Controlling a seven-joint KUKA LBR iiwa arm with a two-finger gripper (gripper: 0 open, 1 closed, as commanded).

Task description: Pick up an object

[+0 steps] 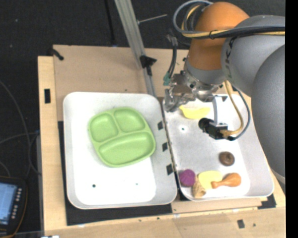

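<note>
Two white bins sit side by side on a light wooden bench (104,68); the floor around the bench is dark, almost black; a thin grey pole (131,33) slants down from the top middle of the frame to the spot between the bins; a small screen (5,202) glows blue in the lower left corner, and I cannot read any words on it or anywhere else. The left bin (79,187) holds a green tray (121,138) with three parts. The right bin (248,152) holds a pale yellow piece (194,112) near its top, a brown ring (226,158) further down, and at the bottom a purple ball (187,177), a yellow block (209,177) and an orange-brown piece (227,181). The gripper (178,97) hangs over the top left corner of the right bin, just beside the pale yellow piece; I cannot tell how it is set or if it has hold of anything.
</note>
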